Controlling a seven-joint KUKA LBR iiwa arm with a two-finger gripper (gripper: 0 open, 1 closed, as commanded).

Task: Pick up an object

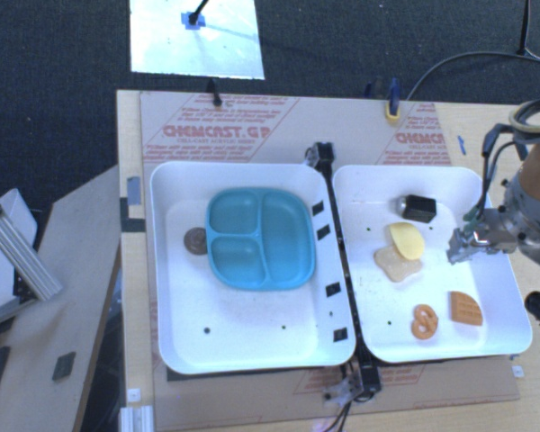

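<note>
Apparently this is the approach step: the claw [462, 244] hangs over the right bin [502, 331], grasping nothing; whether it is parted I cannot tell. Nearest lie a yellow piece [407, 240] and a waffle [465, 309]; next it must centre over one and descend

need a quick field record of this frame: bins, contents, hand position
left bin: blue divided plate, small round brownish disc touching the plate's left edge
right bin: black block, yellow piece overlapping a beige piece, pretzel, orange waffle square
hand: over the right bin's right side, nothing seen between its fingers
</note>
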